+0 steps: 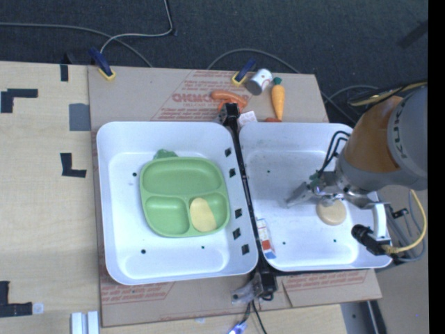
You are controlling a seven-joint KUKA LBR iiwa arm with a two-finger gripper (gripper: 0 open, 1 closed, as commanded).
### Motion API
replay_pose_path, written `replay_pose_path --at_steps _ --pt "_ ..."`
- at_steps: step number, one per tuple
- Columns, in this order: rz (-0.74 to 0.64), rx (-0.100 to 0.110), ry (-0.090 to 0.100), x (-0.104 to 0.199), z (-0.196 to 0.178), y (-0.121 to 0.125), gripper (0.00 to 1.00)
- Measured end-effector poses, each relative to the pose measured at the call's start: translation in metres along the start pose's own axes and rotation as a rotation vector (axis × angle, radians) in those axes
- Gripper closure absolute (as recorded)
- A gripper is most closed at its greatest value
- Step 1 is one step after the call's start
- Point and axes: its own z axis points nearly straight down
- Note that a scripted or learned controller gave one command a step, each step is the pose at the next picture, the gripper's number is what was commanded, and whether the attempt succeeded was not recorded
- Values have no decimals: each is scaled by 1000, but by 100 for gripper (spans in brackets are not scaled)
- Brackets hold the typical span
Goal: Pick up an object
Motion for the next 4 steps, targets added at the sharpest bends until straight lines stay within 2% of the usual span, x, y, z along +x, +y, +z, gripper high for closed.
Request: replay_pose_path --at_steps 1,2,3,4 --pt "2 14 3 -61 -93 -38 0" --pt "2 7 0 -46 1 -31 0" --pt "2 1 -2 -47 -11 -28 100" --pt "1 14 3 -59 -115 -11 100"
